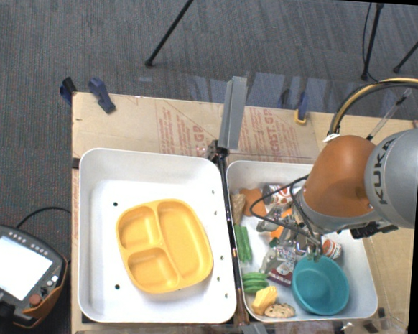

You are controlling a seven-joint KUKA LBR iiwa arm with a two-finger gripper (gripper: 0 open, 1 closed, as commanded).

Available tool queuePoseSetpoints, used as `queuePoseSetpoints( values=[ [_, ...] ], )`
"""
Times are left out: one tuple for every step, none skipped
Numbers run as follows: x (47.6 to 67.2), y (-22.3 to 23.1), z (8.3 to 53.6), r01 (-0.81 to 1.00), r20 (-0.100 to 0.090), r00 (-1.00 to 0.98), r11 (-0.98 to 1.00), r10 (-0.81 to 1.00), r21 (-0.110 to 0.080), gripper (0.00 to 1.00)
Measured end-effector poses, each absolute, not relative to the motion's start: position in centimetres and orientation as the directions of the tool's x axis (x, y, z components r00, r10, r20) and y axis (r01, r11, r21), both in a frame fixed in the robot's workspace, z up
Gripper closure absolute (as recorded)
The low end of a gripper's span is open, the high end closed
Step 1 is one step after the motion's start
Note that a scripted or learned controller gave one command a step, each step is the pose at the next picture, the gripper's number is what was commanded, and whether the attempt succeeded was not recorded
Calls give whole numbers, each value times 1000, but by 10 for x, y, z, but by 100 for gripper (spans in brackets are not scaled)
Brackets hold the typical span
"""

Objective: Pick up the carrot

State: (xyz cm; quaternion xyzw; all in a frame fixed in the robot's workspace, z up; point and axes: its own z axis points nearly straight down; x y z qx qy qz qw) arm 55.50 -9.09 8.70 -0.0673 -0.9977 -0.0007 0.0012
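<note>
Camera view: the two-finger gripper (295, 234) of the grey arm with the orange band (341, 177) is hanging low over the clutter in the right shallow white bin (370, 280); whether it is gripping anything cannot be told. Small orange carrot pieces (276, 217) are lying just beside it, with a teal round bowl (320, 285) and green bean pods (244, 243) nearby. A yellow three-compartment plastic plate (163, 245) is sitting in the left shallow white bin (99, 190).
</note>
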Motion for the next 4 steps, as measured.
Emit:
queuePoseSetpoints(
  values=[
    [556,-89,97,130,2,-992,992,130,2,100],
    [556,-89,96,129,3,-992,992,129,3,0],
    [557,-88,106,125,1,-992,992,125,3,100],
    [558,-141,255,338,-13,-941,941,338,2,100]
  ],
)
